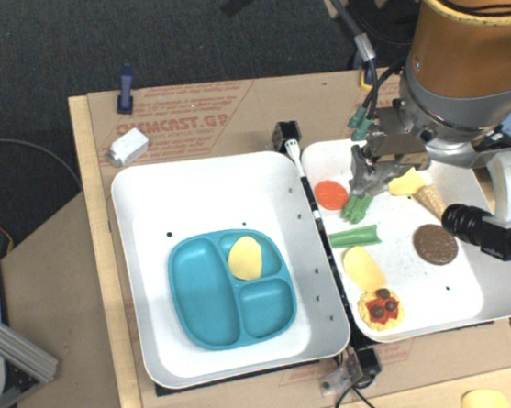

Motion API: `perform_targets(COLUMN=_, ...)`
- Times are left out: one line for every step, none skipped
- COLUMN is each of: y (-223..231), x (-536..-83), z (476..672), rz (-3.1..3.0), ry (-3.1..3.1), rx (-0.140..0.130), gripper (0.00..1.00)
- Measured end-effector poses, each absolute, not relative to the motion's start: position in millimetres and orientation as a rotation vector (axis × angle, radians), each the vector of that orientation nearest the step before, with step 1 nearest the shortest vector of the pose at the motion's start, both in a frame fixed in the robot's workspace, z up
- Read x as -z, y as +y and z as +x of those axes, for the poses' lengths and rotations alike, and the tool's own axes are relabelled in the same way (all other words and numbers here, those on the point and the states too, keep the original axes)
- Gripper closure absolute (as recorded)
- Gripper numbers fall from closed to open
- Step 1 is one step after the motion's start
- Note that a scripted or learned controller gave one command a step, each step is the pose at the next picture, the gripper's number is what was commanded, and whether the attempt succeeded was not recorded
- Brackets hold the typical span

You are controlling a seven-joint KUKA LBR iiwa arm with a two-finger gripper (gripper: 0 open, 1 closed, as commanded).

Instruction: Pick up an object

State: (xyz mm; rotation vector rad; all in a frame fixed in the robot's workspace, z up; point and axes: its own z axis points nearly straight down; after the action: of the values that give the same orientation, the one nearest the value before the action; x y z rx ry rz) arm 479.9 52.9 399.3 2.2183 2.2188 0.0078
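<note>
The grey and orange arm [466,34] is seen reaching in over the right bin [488,294]. The left bin [146,212] is occupied by a teal divided tray [202,297], and a yellow lump [245,258] is held in the tray's upper right compartment. The gripper [365,190] is lowered at the right bin's upper left part, and whether it is released or clenched cannot be told. A green piece [358,207] is found right at its tip, between an orange disc [332,195] and a yellow slice [406,185]. Nearer the front, a yellow wedge [363,268], a brown cookie [436,245] and a small tart [381,308] are laid. A cone [428,197] and a green stick [353,235] are seen between them.
</note>
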Motion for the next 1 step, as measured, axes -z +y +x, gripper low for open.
perform_targets(y=53.6, x=-407.4, z=480.1, rz=2.219, ry=2.220, rx=-0.005, gripper=1.00)
